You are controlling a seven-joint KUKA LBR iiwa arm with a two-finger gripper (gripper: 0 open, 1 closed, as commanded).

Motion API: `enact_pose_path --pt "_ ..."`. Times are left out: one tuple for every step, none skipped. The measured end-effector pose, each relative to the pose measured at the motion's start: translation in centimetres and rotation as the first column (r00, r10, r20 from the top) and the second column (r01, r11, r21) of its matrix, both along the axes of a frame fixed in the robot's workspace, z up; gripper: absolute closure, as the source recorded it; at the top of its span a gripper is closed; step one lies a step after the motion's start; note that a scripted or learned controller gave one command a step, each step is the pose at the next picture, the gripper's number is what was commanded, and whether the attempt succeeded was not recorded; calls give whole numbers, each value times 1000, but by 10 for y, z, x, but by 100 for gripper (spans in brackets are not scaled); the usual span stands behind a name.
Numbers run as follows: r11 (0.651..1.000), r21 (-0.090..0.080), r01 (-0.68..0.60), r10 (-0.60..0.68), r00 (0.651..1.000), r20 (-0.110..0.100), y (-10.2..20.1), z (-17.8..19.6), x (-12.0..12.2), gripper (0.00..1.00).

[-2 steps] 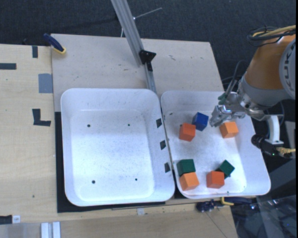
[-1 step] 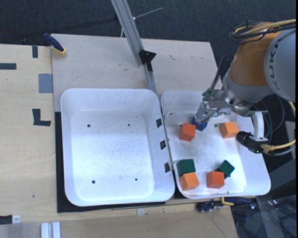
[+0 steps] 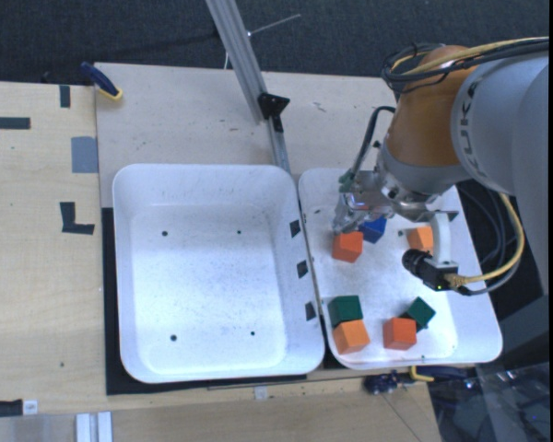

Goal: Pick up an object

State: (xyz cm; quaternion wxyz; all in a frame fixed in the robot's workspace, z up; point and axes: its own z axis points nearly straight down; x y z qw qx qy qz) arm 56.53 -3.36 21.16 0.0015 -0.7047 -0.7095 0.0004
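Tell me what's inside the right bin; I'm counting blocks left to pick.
The right bin shows four orange blocks, two green blocks and one blue block. The arm covers its upper part, so more could hide there.

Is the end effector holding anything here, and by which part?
Cannot be told. The end effector sits low in the right bin, just above an orange block and blue block; no hold is visible.

light wooden bench top (image 3: 37, 274) with strips of dark tape (image 3: 5, 132) and a grey patch (image 3: 84, 154). dark carpet-like floor (image 3: 92, 17) beyond its far edge. a slanted aluminium bar (image 3: 235, 40) crosses the bench (black bracket at its lower part). lighting even, no hard shadows.
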Motion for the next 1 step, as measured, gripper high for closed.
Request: enact_pose_path --pt "1000 0 -1 1 1000 3 51 15 -3 100"
